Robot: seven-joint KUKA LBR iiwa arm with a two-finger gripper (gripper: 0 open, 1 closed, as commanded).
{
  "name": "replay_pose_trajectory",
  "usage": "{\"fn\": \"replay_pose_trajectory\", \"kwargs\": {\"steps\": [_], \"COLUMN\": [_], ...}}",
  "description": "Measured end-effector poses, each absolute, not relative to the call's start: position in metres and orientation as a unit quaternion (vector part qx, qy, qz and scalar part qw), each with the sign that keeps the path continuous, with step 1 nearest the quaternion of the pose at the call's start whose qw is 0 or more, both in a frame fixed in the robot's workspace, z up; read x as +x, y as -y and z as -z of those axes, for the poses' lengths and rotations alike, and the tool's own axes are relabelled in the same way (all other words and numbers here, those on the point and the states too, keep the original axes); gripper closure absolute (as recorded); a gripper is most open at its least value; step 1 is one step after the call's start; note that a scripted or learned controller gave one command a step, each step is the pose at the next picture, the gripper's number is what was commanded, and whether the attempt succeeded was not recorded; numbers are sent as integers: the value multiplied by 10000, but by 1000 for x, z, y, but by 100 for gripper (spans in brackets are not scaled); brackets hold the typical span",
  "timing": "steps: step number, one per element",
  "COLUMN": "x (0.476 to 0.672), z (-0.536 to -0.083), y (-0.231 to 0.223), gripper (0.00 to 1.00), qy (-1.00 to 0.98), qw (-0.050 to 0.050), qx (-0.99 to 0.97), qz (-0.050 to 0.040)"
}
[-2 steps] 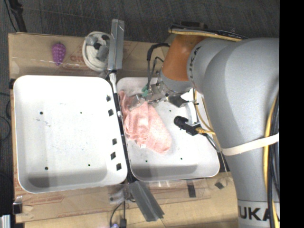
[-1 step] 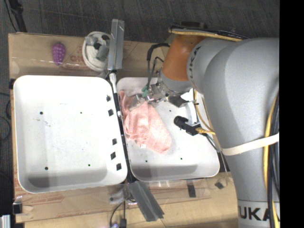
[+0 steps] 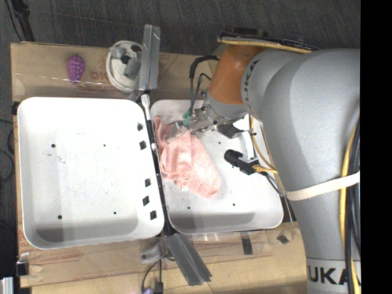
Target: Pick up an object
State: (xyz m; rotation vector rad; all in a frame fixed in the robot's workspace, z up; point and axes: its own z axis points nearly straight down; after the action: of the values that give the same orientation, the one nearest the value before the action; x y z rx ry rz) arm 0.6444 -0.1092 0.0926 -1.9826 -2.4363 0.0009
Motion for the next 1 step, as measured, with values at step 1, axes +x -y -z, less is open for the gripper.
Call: {"fn": "replay_pose_trajectory", "kwargs": {"steps": [1], "x": [644], "z": [-93], "y": [109], "gripper": [0], "qy": [7756], "qw": [2], "qx": [-6312], "qz": [-3]}}
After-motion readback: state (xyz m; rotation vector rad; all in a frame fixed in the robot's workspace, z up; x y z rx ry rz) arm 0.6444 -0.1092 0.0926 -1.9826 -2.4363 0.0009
